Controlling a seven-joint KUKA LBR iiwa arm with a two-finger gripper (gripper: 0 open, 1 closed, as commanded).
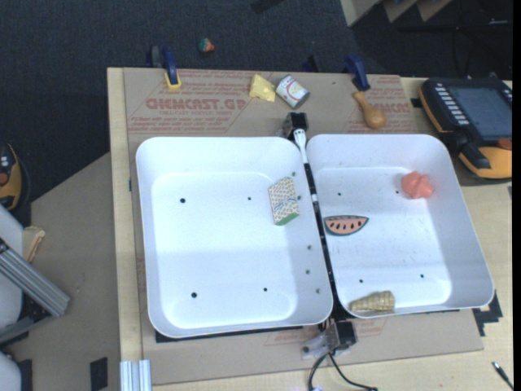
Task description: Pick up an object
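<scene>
Fingers: cannot tell how far apart they stand, or whether they carry anything.
Cone [373, 302]: lower edge of the right bin [456, 243], against its wall; probably light, hollow plastic that rolls. Take it across the wide end.
Watermelon slice [346, 225]: middle of the frame, just right of the divide; thin and flat, likely hard to get under.
Patterned block [283, 199]: right side of the left bin [163, 218]; boxy, looks the easiest, pinched across its narrow sides.
Pink lump [418, 185]: upper right bin; rounded, perhaps slippery.
</scene>
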